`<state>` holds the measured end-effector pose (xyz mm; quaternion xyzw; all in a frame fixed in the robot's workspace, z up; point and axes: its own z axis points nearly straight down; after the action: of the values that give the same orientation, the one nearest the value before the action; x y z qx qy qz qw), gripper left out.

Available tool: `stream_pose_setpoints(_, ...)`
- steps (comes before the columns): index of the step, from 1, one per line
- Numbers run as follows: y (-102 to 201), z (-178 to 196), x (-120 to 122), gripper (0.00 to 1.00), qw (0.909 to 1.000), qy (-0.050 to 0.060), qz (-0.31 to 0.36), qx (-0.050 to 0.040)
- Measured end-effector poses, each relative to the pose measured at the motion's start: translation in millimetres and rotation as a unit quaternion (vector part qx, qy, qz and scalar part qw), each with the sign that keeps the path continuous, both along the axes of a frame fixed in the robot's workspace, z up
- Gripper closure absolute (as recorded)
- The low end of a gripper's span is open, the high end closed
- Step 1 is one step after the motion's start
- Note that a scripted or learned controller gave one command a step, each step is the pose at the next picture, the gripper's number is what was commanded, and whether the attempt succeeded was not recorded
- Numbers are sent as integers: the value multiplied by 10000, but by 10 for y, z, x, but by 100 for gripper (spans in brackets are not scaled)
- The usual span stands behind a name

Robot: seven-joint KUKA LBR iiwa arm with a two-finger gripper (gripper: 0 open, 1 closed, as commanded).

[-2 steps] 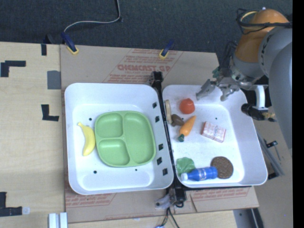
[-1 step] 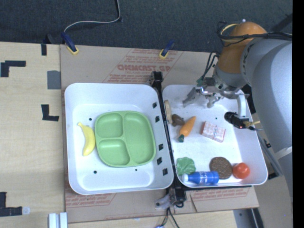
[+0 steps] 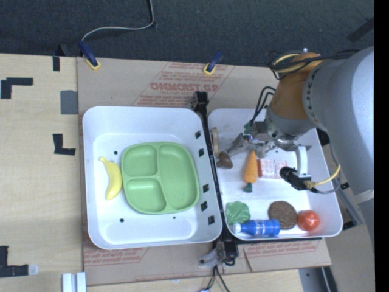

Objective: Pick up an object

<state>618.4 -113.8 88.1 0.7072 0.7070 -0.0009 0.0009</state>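
We see the orange toy carrot (image 3: 250,167) lying upright-lengthwise in the right white bin (image 3: 328,224), just below the two-finger gripper (image 3: 255,143). We cannot tell how the claw is set. The grey arm (image 3: 340,96), with its orange band, reaches in from the right, bent down over the bin's upper half.

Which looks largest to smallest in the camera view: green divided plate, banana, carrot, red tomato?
1. Green divided plate
2. Banana
3. Carrot, looks slightly smaller than the banana
4. Red tomato
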Motion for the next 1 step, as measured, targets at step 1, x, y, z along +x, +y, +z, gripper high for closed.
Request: stream_pose_setpoints(1, -74, -12, -372, 0, 10000, -28, 4, 1)
